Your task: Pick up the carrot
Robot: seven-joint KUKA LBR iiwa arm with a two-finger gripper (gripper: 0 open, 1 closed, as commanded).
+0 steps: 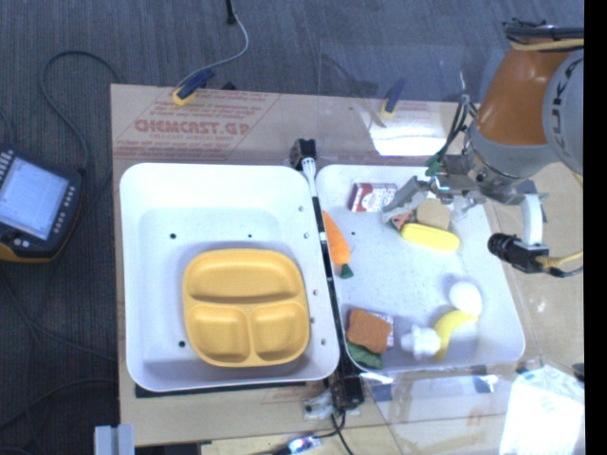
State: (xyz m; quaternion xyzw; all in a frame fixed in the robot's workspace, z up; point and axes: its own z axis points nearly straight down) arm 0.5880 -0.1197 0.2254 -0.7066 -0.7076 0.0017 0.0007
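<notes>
The worktop (190,126) is a flat printed board carrying two shallow white plastic bins side by side. The left bin (161,197) holds a glossy yellow tray (247,306) with three compartments. The right bin (493,335) collects loose toy foods for picking. The arm (526,93) reaches over its far side, and the gripper (417,202) hangs near a yellow banana-shaped piece (432,238); its spread cannot be told. The carrot (335,240), smooth, tapered and orange, lies against the right bin's left wall, well apart from the gripper.
</notes>
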